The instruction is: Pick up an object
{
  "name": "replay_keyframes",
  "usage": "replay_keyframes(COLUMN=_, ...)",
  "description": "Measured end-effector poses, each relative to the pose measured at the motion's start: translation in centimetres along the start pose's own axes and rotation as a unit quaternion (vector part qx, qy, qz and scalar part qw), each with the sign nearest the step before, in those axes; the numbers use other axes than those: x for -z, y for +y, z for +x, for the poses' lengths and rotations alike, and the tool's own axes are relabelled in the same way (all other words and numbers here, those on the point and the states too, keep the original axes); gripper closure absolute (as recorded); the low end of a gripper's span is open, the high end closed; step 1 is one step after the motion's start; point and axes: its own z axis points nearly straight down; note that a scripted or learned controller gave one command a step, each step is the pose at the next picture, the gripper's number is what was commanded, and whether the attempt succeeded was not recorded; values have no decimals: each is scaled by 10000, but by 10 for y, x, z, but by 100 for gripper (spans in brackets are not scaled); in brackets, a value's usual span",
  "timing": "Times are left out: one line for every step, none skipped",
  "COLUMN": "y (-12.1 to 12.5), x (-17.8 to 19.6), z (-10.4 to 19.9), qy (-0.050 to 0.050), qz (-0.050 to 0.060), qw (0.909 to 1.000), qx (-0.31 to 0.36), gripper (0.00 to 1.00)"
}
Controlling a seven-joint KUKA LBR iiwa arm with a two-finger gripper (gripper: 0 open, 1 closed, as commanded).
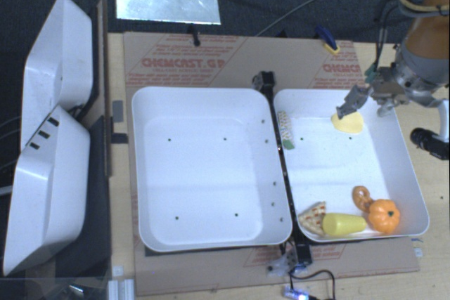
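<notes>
A flat, light yellow piece (349, 124) lies under the gripper (349, 109), whose state cannot be told; its edges should be pinched.

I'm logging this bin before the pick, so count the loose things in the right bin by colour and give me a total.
Yellow: 2, the pale yellow piece near the far wall and the yellow pepper-like piece at the near edge.
Orange: 1, the small pumpkin.
Brown: 1, the pretzel.
Tan: 1, the pizza slice.
Total: 5
</notes>
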Motion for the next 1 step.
replay_keyframes(y=-2, x=-60, z=-55, qy=1, qz=19, qw=10000, qx=-20, gripper=0)
